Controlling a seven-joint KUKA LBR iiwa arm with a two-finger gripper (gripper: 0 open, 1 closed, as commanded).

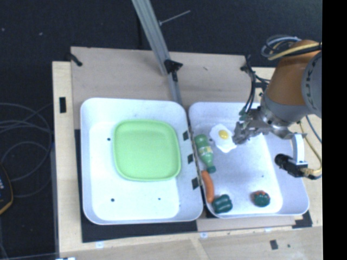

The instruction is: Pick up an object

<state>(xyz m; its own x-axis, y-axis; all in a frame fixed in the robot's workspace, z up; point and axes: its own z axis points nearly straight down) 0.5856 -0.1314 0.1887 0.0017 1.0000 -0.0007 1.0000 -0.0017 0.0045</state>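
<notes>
Now my pincer (240,135) low beside egg (222,134) in right bin (293,199); grip unclear, cannot tell. Nothing lifted yet.

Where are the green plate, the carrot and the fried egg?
green plate (146,149): camera view, the flat middle of the plate, in the left bin.
carrot (207,184): camera view, mid-length on its orange body, right bin's left edge.
fried egg (222,135): camera view, on the yellow yolk, beside the pincer.

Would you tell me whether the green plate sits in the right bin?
No, the green plate lies in the left bin, beside the right bin.
</notes>
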